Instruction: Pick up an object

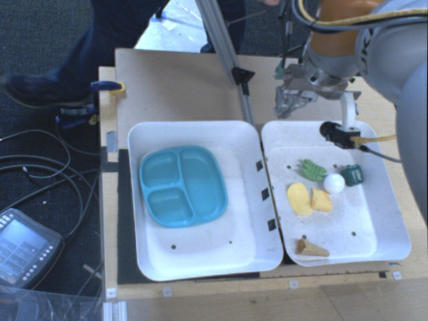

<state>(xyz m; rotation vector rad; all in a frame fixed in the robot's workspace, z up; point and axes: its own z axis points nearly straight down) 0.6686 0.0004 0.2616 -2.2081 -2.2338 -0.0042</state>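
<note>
Camera view: gripper poised above far rim of right bin, toward its left corner. Finger spread: cannot tell, tips blurred. Nothing seen pinched. Candidate items clustered mid-bin, nearer camera than gripper and somewhat rightward: green piece closest, long axis slanting; white ball touching it; dark green cap; two yellow pieces side by side. Tan wedge well apart, by near rim. Left bin holding blue tray. Judged: descent toward camera required.
</note>
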